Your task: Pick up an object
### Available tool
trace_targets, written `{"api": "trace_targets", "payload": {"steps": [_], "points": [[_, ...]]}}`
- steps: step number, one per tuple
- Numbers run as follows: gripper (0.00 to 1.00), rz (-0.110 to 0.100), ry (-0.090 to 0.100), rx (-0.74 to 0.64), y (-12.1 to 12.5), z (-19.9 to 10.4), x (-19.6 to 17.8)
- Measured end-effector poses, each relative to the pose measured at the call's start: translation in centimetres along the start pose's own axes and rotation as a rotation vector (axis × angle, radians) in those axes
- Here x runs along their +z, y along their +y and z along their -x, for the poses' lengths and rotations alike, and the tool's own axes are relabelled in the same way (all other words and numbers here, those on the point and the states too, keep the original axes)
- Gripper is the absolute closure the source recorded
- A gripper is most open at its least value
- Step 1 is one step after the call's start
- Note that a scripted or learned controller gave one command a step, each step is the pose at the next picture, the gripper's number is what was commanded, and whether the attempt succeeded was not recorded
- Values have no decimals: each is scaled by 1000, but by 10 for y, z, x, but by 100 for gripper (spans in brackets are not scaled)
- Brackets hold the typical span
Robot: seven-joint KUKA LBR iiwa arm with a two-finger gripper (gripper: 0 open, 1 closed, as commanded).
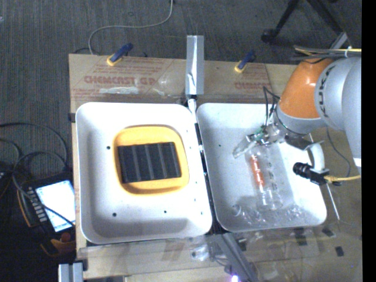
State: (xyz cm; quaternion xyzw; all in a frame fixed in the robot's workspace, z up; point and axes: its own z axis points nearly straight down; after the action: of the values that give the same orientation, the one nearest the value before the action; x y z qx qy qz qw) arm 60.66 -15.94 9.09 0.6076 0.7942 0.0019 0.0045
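One pincer, blurred over the right bin, grip unreadable; yellow tray sits left.

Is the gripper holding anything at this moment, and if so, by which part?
Cannot be told. The gripper sits at the top end of a clear plastic bottle in the right bin.

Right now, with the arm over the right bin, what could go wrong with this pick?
1. The clear plastic bottle lies on its side in the right bin; being round and smooth, it may roll or slip away.
2. The hand sits at the bottle's upper end, so a grip there could be off-centre and let it tip out.
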Motion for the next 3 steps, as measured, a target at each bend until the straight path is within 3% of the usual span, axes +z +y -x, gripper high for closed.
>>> {"api": "trace_targets", "payload": {"steps": [1,2,3], "points": [[0,9,-5,-117,-42,5,-1],[0,2,-1,124,15,48,1],[0,2,-4,54,-16,29,0]]}}
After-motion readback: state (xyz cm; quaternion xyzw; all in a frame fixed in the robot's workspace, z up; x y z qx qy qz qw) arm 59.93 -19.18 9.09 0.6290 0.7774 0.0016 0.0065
